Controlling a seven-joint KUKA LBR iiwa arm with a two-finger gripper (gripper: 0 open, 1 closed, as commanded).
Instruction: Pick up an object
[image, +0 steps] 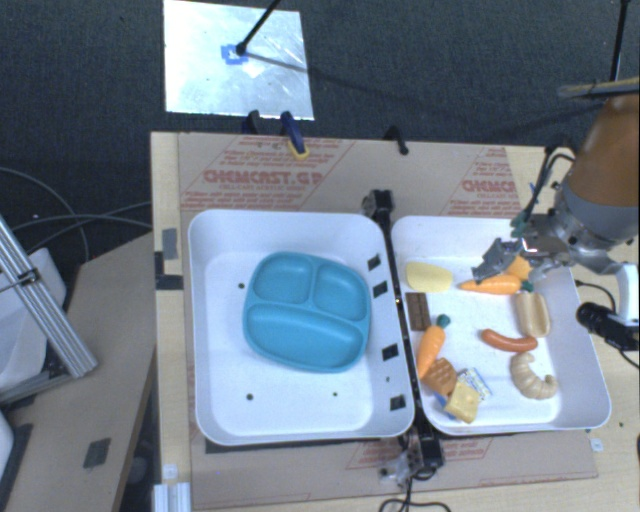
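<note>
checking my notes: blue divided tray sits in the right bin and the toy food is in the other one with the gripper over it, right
Not quite: the camera view shows the blue divided tray in the left bin. The toy food lies in the other, right bin, with the gripper over it.

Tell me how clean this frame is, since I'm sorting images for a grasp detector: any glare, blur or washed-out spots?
Camera view: soft overall, with fine detail lost on the small food items; the shiny sheet above the bench glares in patches; the white bins' floors are bright and nearly featureless; the claw is smeared, with its outline hard to make out over the horizontal carrot; shadows are faint.
</note>
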